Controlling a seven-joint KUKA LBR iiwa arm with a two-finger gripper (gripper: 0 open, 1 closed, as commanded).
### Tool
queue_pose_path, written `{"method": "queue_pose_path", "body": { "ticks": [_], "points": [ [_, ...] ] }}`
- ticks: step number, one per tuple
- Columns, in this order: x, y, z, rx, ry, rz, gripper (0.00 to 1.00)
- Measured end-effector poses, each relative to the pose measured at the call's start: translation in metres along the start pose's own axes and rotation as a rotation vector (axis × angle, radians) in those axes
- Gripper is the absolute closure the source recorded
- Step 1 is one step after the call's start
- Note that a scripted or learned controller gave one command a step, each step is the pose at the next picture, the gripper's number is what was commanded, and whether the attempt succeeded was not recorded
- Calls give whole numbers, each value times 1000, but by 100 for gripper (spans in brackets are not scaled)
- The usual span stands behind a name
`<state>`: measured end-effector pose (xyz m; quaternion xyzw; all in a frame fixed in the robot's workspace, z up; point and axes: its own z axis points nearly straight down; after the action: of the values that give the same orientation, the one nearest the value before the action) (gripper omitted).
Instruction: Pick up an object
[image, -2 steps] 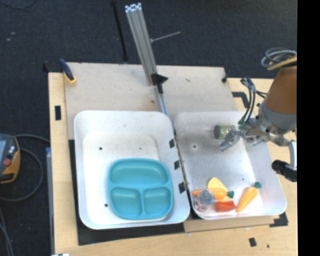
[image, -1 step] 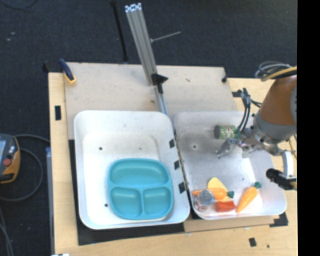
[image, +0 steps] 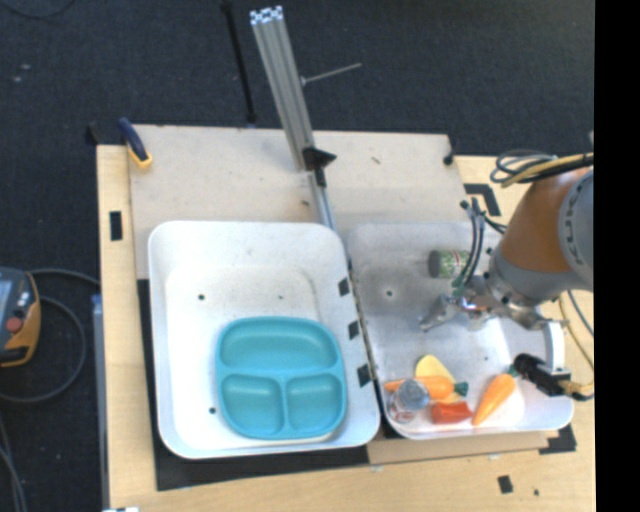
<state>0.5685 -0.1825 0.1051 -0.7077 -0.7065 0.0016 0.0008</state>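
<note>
Several toys sit at right bin's (image: 400, 260) near edge; carrot (image: 494, 398) looks light, stiff, prob slick, so grab mid-body. Gripper (image: 455, 310) hovers above, w/ jaws' state unclear.

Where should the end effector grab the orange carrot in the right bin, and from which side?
Probably the carrot at its thick middle, coming straight down, fingers closing across its width. It lies flat and tilted, narrow end toward the bin's front rim, with bare floor along both long sides. The red piece sits just left of the tip, so stay higher on the body. The end effector hovers farther back.
</note>
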Motion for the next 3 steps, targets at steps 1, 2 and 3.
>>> {"method": "queue_pose_path", "body": {
  "ticks": [1,2,3],
  "points": [
    [-1,2,-15,-7,-1,3,100],
    [-4,10,-77,-11,-2,-4,100],
    [-6,12,-131,-11,-2,-5,100]
  ]
}}
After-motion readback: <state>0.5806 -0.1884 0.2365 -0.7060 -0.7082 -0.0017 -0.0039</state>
